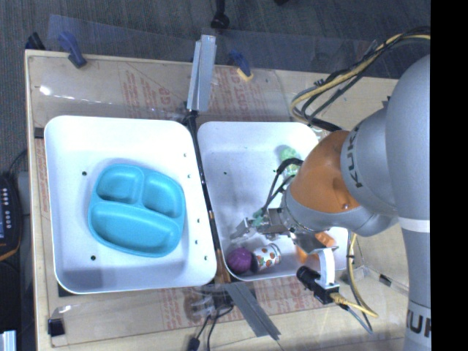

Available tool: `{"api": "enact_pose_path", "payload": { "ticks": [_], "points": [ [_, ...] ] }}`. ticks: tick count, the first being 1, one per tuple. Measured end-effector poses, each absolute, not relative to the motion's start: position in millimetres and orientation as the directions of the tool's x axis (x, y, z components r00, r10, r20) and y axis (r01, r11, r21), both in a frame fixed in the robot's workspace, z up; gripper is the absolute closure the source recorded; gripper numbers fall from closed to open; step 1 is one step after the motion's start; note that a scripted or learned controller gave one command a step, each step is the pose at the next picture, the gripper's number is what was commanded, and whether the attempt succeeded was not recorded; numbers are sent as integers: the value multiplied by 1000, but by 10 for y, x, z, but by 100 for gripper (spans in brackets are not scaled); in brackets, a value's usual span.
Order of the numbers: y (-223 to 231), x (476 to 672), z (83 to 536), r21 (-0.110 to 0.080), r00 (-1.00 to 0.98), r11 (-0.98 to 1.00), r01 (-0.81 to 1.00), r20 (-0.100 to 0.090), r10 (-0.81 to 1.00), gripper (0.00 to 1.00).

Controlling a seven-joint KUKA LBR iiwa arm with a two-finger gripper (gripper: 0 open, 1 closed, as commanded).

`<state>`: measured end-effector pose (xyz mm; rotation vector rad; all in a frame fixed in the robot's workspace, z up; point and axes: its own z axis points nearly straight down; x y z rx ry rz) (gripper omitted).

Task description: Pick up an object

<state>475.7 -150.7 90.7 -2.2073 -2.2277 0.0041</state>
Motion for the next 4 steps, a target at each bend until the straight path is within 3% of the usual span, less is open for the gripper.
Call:
{"api": "enact_pose_path", "payload": {
  "ticks": [1, 2, 3, 4],
  "points": [
    [-1510, 4753, 1001, -8, -13, 13, 1000, 3, 1000, 100],
    [-1509, 4754, 1001, -8, -14, 14, 1000, 2, 1000, 0],
    [-1360, 4758, 912, -4, -8, 8, 1000, 1, 1000, 0],
    [-1377, 5331, 911, -4, -7, 7, 1000, 2, 1000, 0]
  ]
}}
